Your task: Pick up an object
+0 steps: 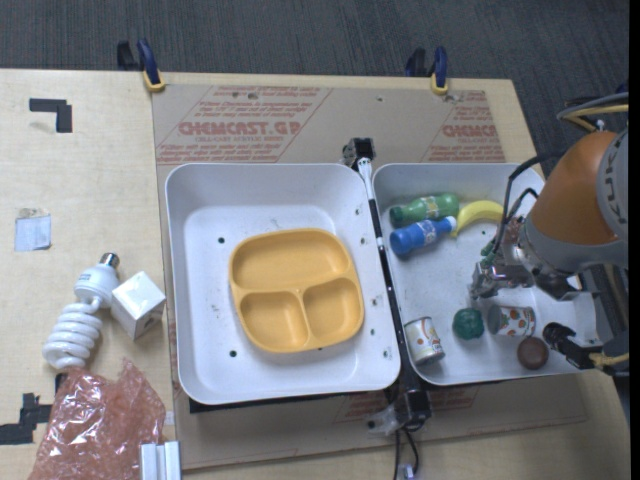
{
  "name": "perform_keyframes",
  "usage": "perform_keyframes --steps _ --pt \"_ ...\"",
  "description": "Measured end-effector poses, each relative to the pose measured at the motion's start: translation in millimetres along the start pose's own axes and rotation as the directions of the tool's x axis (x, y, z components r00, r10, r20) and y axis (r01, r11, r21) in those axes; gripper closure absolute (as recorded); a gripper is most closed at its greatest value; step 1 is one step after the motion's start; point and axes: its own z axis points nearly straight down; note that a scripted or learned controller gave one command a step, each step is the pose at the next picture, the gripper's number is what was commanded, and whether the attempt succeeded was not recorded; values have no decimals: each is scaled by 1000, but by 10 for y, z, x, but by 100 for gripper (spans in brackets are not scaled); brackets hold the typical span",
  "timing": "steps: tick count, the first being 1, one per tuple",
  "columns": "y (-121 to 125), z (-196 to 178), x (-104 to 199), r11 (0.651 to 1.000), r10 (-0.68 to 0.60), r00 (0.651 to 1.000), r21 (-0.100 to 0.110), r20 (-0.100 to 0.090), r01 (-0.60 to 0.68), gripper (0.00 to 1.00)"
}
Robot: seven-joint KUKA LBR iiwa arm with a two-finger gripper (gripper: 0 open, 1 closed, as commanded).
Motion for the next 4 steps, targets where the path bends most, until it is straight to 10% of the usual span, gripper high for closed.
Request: perform_keyframes --steps 1,2,3,4 --pt "838 -5 227 1000 -4 1000 -1 1 4 0" --pt "195 2 551 1000 0 1000 0 0 0 0" --pt "644 -25 592 1000 -4 1000 0 1 4 0" --pt "43 1 459 1000 0 1000 0 0 0 0"
